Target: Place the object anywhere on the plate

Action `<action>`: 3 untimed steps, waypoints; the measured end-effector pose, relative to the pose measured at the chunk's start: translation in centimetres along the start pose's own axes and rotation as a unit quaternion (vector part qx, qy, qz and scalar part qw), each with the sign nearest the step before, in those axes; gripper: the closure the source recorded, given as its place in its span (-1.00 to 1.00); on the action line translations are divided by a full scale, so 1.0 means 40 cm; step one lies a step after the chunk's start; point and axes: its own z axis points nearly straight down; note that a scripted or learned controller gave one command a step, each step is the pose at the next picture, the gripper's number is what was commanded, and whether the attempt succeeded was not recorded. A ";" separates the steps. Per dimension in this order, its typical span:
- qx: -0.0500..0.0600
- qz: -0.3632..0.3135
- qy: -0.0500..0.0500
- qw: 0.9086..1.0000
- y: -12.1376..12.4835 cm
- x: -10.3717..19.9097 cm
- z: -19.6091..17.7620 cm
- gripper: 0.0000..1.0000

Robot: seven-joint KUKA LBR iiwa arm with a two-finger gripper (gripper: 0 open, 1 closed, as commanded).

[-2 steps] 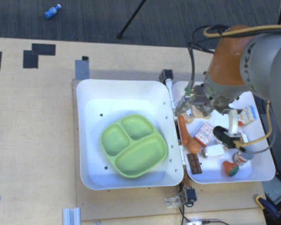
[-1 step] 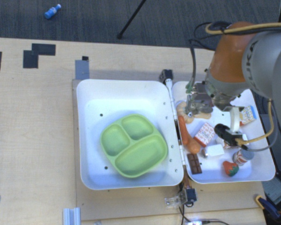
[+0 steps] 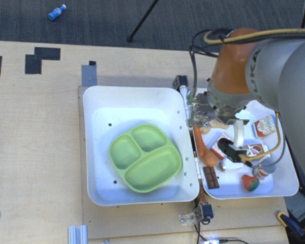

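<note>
Single overhead camera, slanted over both bins (image 3: 91, 136)

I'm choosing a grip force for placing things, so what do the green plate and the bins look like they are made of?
The green plate looks like moulded plastic with a matte to satin finish: even colour, rounded rims, three soft-edged compartments. The left bin and the right bin look like smooth white plastic with a slight sheen, judging by their rounded corners; the material is not certain from this view.
</note>
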 end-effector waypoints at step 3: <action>0.000 0.002 0.000 1.000 -0.073 -0.050 0.000 1.00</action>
